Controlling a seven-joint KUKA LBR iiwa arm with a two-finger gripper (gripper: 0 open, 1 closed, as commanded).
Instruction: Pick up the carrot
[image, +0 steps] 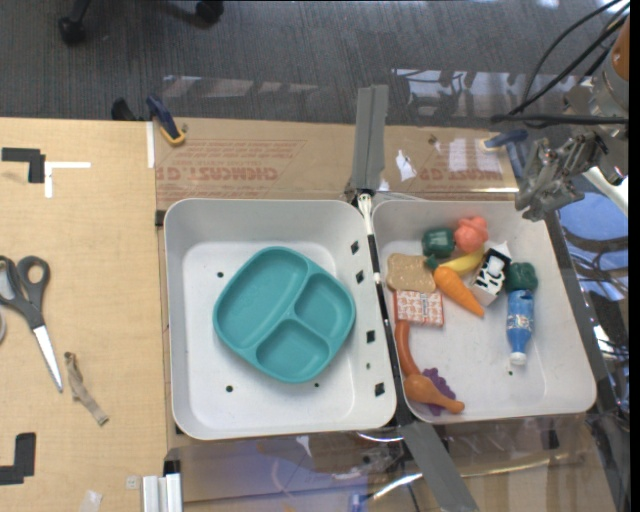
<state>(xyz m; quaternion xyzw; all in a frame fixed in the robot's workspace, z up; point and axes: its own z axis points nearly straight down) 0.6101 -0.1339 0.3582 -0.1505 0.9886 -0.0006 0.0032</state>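
We saw a teal divided plate lying in the left bin. In the right bin lay a slice of toast beside a pink wafer, a banana, a peach, a dark green vegetable, a black-and-white carton, a blue bottle, purple grapes and a hot dog. On the bench to the left rested scissors.

The flat brown cardboard sheet behind the two bins carries red printed lettering, seen upside down and mirrored; it cannot be read with certainty. The small blue-and-white bottle's label is too small to read.
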